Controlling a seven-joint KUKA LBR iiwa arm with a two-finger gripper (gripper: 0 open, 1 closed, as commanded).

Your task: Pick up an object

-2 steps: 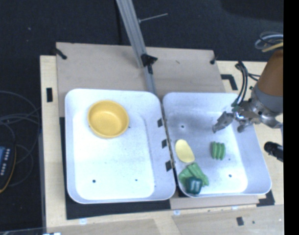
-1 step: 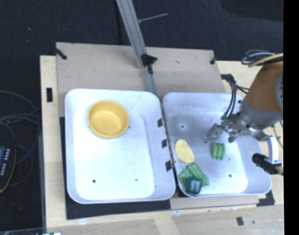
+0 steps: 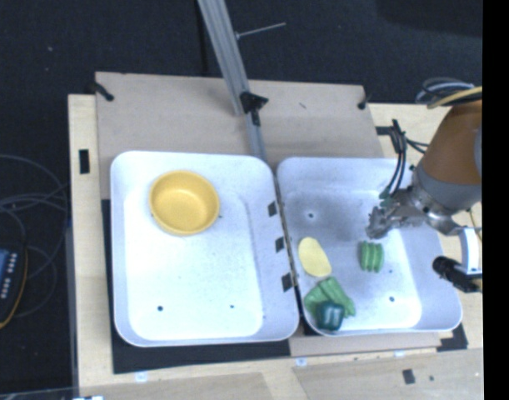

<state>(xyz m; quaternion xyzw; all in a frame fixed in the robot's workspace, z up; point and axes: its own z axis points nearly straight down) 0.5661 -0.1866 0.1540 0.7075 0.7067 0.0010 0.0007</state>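
Note:
In the right bin (image 3: 404,182) lie a pale yellow oval piece (image 3: 314,257), a small light-green ridged object (image 3: 371,257) and a dark green pepper-like object (image 3: 328,302) near the front rim. My gripper (image 3: 379,222) hangs over the right bin, just above and slightly right of the light-green object. Nothing shows between its fingers. The arm's orange band (image 3: 454,144) rises to the right of it.
A yellow bowl (image 3: 185,202) sits in the back left of the left bin (image 3: 196,307). A grey metal post (image 3: 225,48) slants up from the back between the bins. Clips (image 3: 281,244) line the divide between the bins.

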